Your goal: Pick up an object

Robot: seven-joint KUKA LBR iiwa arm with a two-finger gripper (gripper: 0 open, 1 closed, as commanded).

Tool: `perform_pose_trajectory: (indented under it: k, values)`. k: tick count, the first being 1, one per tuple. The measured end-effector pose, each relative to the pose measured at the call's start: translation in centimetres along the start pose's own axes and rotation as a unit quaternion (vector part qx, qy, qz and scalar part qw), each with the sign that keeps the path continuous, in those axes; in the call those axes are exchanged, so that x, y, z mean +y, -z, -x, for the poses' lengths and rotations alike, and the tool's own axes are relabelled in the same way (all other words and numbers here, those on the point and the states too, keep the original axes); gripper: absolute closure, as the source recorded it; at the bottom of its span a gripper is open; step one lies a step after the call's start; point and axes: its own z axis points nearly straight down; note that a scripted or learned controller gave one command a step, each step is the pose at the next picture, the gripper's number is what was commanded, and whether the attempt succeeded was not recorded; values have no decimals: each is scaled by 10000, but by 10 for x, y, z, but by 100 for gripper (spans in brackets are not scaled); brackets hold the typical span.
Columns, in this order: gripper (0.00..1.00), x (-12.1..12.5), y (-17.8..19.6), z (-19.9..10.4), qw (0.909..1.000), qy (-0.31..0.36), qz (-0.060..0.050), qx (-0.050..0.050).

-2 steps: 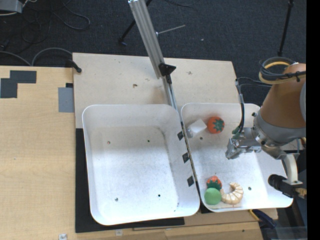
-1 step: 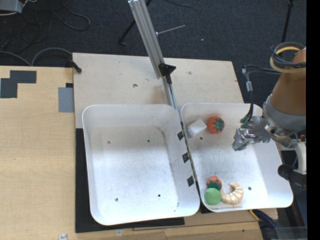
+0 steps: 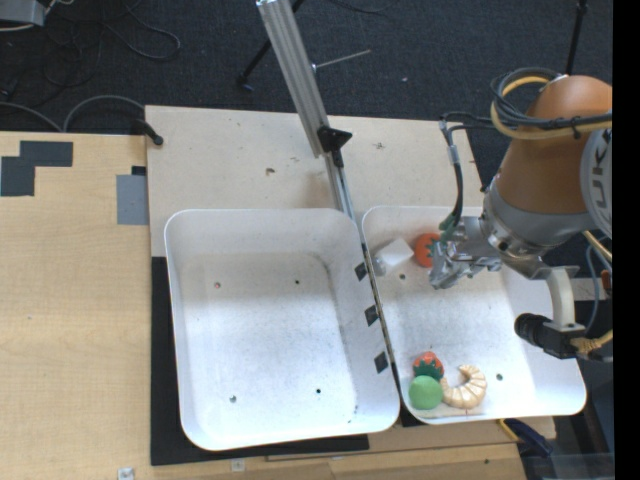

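Orange object (image 3: 424, 249) | right bin (image 3: 540, 393) | pincer (image 3: 447, 271) just beside it | grip state: cannot tell

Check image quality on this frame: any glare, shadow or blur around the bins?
Camera view: even light, soft overall; the left bin floor glares pale, washing out detail; the gripper is slightly blurred and casts little shadow on the right bin; the green ball reads clearly.

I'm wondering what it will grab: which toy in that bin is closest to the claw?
The orange-red toy, beside the gripper near the bin's far end. The green ball and tan curled toy lie at the near edge.
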Motion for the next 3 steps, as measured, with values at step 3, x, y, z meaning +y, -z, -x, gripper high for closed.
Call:
perform_pose_trajectory:
  k: [3]
  values:
    - [100, 53, -35, -139, 10000, -6, -6, -5]
